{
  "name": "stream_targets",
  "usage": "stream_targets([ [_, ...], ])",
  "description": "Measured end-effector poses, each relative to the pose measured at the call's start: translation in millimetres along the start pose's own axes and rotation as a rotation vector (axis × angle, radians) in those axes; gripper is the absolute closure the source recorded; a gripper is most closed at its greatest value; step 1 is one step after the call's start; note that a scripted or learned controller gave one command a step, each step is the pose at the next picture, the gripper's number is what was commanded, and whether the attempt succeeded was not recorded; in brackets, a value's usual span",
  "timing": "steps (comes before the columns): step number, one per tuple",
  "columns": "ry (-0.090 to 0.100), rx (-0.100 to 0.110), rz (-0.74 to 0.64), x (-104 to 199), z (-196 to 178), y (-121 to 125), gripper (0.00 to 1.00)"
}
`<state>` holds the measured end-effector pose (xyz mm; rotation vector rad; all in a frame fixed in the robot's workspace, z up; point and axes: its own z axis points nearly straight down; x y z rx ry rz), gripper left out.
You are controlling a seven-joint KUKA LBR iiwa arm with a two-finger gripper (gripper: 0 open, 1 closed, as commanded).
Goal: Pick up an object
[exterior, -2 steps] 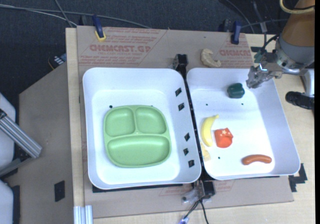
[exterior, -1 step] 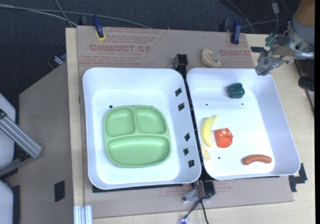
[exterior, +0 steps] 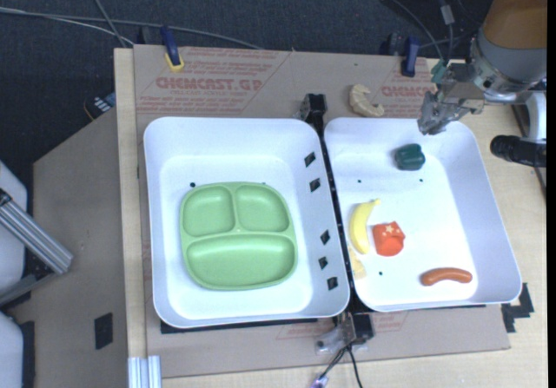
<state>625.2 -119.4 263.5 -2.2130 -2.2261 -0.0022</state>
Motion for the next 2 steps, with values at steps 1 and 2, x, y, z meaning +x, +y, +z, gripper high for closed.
stream_targets([
  [1,0.000,0.001,0.000,50.3,4.5,6.7,1.00],
  [2,0.000,0.003,0.001,100.4,21.1,-2.5,1.00],
])
